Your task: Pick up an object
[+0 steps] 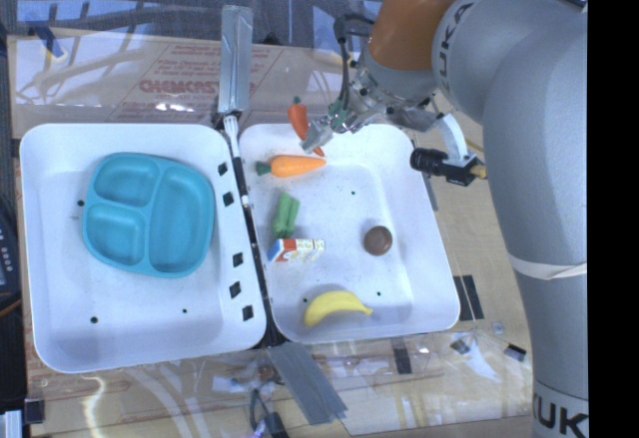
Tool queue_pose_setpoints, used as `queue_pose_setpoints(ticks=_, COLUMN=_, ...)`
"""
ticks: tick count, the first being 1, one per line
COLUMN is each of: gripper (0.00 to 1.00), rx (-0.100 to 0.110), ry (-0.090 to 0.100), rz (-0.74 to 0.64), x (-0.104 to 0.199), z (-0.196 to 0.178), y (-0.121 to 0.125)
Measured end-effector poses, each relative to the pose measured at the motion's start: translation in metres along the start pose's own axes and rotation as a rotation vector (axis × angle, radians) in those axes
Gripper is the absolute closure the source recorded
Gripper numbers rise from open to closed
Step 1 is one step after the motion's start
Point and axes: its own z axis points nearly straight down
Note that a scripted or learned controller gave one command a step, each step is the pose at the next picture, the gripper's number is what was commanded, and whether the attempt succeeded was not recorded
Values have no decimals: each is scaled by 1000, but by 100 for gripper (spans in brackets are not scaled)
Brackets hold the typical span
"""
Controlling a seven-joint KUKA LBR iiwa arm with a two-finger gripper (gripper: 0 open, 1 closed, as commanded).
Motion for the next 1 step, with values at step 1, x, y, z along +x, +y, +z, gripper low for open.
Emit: queue_pose_setpoints(ticks=1, gripper=100, rx=3, ry=1, rz=-67, x=-6, z=-18, y=-4)
